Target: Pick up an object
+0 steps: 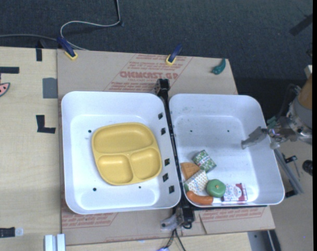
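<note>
Several small objects lie in the near left corner of the right bin [221,106]: a green patterned packet [204,160], an orange wedge [188,170], a white packet [197,182], a round green piece [216,187], an orange sausage shape [198,197] and a red and white packet [234,193]. My gripper [250,139] hangs over the bin's right side, near the right wall, above and to the right of the pile. Nothing shows in its grasp.
A yellow divided plate [127,153] lies in the left bin [74,140]. The ridge between the two bins [167,140] carries black clips. A teal object [219,66] sits on the bench behind the right bin.
</note>
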`<state>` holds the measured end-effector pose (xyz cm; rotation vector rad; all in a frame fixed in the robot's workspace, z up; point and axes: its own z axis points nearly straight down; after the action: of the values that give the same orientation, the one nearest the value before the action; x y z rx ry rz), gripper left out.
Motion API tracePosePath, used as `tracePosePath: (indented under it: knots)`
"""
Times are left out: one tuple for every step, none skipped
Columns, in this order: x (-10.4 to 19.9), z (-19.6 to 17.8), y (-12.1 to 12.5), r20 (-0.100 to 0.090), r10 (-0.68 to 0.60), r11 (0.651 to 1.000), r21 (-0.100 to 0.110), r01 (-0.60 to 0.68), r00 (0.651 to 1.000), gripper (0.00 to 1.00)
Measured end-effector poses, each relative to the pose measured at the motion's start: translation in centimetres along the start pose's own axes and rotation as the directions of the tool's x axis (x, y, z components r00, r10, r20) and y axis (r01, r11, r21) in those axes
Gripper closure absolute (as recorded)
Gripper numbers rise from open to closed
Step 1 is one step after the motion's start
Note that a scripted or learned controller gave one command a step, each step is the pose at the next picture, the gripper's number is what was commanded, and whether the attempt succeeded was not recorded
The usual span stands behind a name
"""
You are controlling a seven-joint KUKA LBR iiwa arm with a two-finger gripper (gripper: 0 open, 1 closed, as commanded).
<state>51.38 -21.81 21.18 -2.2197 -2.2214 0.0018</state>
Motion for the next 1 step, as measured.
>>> tracePosePath:
  knots:
    - [6.31, 10.93, -3.08, -0.002, -0.001, 1.000, 0.002, 0.001, 1.000, 0.00]
